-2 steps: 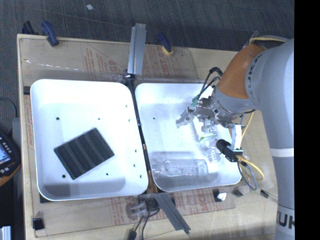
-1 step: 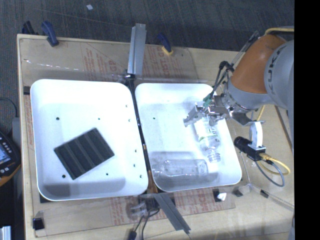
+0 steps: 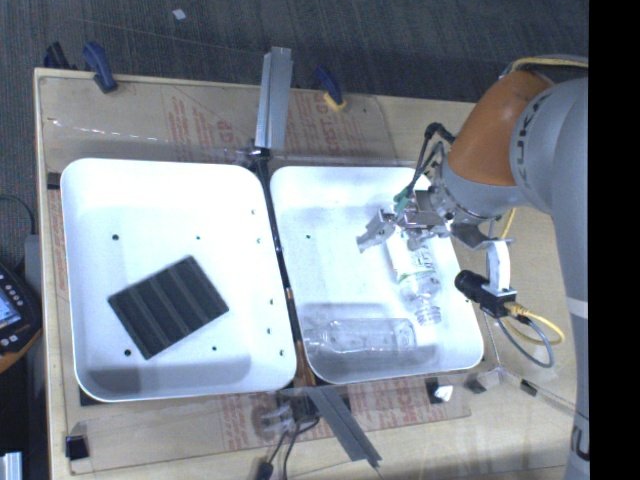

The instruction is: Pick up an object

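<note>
Gripper point(image 3: 385, 230) hung over right bin point(image 3: 330, 183), jaws apart and clamped on nothing; small clear bottle point(image 3: 418, 280) lay just near-right, long axis running far-to-near.

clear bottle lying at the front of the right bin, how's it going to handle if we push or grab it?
The clear bottle lies on its side along the right bin's front wall, so a push would probably roll it. It looks see-through and empty, likely light. Its smooth, rounded plastic may slip or squash under a two-finger pinch.
</note>
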You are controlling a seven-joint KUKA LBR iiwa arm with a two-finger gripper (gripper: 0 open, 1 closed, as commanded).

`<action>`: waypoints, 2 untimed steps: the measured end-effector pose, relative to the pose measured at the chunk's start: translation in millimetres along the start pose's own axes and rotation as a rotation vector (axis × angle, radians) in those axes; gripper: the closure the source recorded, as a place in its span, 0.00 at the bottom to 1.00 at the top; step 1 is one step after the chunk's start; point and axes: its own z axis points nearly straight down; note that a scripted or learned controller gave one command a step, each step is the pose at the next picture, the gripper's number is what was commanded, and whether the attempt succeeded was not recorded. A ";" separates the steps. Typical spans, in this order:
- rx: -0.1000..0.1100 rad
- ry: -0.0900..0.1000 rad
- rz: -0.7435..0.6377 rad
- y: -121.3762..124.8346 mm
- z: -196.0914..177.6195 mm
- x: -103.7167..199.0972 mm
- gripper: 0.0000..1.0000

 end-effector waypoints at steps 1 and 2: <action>0.000 0.001 0.082 -24.4 -18.2 -8.0 0.00; 0.000 0.001 0.083 -24.4 -18.1 -8.0 0.00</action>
